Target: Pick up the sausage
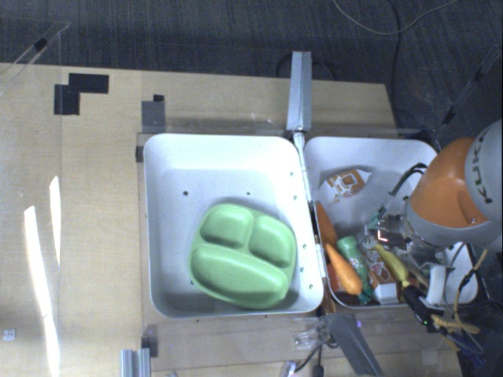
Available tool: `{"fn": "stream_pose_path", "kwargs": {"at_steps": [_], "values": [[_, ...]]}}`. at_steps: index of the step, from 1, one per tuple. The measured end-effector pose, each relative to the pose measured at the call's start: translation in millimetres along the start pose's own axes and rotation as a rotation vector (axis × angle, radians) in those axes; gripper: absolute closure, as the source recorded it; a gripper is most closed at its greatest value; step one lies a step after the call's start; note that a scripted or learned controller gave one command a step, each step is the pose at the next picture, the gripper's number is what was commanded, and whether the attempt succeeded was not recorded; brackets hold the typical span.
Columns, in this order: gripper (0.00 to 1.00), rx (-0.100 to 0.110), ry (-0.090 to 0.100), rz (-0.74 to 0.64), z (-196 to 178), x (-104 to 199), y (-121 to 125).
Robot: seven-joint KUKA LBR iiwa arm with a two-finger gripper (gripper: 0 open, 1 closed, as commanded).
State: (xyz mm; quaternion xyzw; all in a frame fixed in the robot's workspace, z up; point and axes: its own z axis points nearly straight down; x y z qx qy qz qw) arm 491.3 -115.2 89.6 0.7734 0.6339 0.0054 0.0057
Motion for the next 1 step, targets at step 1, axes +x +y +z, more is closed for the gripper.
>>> {"fn": "stream_pose_path", "kwargs": {"at_steps": [1], "values": [[0.0, 0.004, 0.001, 0.123, 2.7, 25.4, 85.5]]}}
